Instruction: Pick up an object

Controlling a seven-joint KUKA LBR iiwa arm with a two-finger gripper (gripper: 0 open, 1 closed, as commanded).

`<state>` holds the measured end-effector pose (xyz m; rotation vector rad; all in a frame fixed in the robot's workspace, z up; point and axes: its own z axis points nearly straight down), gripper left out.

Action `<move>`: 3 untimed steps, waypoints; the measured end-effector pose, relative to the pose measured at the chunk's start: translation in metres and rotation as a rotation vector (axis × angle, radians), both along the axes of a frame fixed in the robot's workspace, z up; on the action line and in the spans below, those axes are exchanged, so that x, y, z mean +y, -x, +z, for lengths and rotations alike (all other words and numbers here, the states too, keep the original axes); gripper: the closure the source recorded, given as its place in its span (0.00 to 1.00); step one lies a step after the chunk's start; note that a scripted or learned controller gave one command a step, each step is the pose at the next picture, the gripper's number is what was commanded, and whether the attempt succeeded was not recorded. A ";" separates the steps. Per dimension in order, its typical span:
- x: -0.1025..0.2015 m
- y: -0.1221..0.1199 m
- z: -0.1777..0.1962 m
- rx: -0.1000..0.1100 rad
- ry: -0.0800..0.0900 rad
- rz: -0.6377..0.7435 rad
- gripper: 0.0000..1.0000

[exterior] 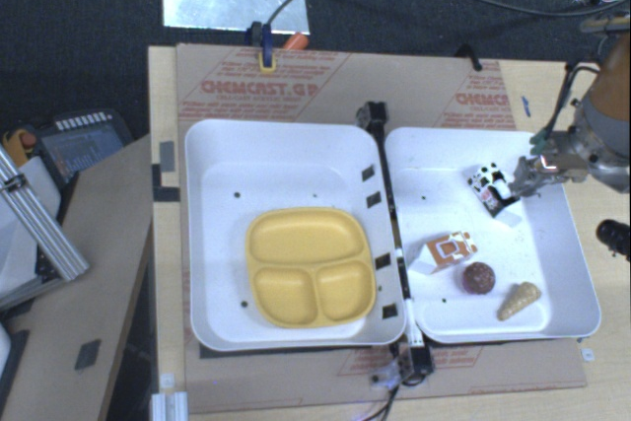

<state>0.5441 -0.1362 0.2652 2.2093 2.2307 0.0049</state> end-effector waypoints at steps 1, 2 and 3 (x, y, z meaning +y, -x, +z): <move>0.047 -0.015 0.002 0.000 0.000 0.000 1.00; 0.093 -0.020 0.002 0.000 0.000 0.000 1.00; 0.154 -0.032 -0.011 0.002 -0.002 0.001 1.00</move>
